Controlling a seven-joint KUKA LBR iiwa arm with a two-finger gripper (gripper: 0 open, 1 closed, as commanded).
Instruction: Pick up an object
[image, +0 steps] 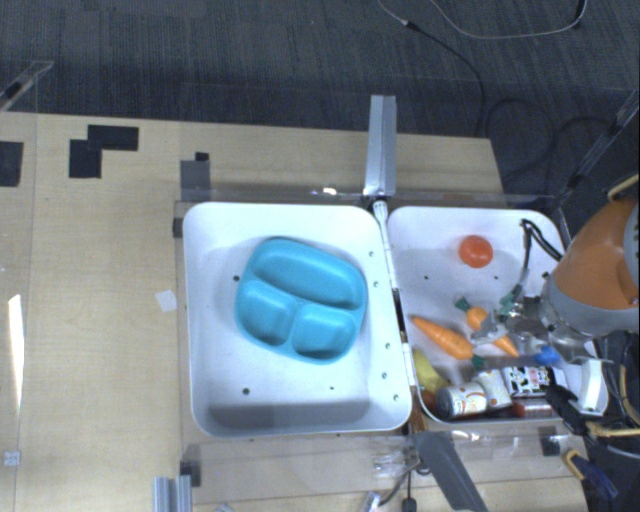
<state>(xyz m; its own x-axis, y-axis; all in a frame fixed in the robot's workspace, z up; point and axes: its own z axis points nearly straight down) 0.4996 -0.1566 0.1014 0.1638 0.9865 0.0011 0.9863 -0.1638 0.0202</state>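
Gripper (503, 318) (grip state unclear) sits above tapered orange carrot (443, 338); smooth blue plate (299, 298) nearby.

Glossy blue plastic tray (300, 311) (smooth), matt white bins (210, 330).

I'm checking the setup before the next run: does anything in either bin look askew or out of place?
The blue divided plate sits skewed in the left bin, at an angle to its walls. The small items, such as the carrot, crowd the right bin's near corner.
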